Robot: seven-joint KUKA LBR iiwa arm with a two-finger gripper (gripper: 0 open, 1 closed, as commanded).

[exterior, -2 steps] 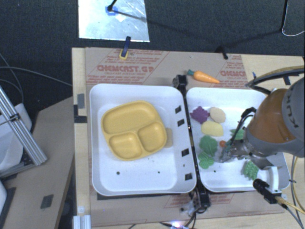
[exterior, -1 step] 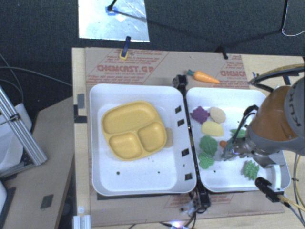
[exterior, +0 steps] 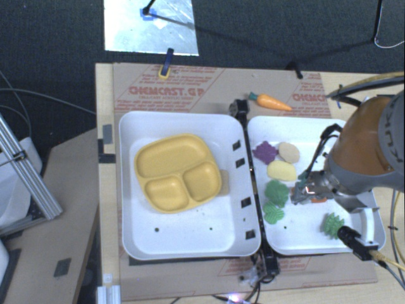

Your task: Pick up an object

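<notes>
In the right bin point(exterior: 304, 242) lie several toy foods: a purple piece point(exterior: 265, 151), a beige piece point(exterior: 289, 151), a yellow piece point(exterior: 282, 170), a green broccoli-like piece point(exterior: 276, 192), a smaller green piece point(exterior: 273, 216) and a green leafy piece point(exterior: 332, 223) at the right. My gripper point(exterior: 302, 193) hangs low over the bin's middle, just right of the green broccoli-like piece and below the yellow piece. I see nothing between its fingers. The grey arm with its orange band point(exterior: 367, 141) covers the bin's right part.
The left bin point(exterior: 139, 233) holds a yellow divided tray point(exterior: 178, 172). An orange toy carrot point(exterior: 271, 102) lies on the cardboard behind the right bin. A blue-and-yellow item point(exterior: 166, 64) sits at the board's far edge. Cables run along the right side.
</notes>
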